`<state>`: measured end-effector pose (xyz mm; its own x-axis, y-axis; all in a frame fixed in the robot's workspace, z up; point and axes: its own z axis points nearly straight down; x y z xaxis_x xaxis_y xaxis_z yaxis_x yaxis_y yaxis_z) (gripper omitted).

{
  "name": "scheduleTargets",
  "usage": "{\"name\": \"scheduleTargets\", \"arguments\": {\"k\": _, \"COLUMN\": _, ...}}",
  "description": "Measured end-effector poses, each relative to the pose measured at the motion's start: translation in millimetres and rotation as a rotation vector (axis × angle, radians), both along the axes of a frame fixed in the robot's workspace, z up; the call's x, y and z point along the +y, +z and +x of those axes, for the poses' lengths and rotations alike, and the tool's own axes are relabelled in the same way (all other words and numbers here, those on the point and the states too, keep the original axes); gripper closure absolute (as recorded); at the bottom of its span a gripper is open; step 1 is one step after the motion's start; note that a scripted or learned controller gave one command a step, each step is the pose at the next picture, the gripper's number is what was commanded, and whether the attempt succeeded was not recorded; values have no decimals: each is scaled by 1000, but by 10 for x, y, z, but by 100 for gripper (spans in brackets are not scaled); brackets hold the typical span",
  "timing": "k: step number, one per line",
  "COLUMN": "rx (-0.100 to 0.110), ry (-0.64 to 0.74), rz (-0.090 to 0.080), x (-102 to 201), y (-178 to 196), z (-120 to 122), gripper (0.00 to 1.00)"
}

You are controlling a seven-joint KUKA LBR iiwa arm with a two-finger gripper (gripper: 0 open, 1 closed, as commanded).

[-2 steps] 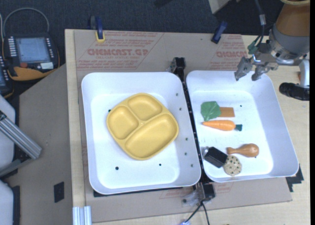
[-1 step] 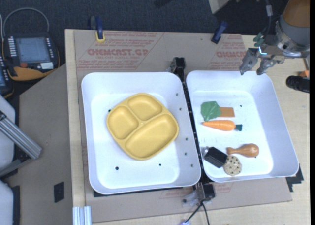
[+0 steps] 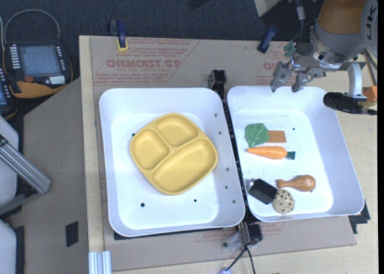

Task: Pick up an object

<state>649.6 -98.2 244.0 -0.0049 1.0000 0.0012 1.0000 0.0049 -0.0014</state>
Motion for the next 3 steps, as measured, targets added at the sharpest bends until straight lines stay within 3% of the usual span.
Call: {"name": "scheduleTargets", "arguments": {"k": 3, "rx": -4, "ry": -1, "rz": -1, "x": 1621, "y": 7, "z": 106, "gripper": 100}}
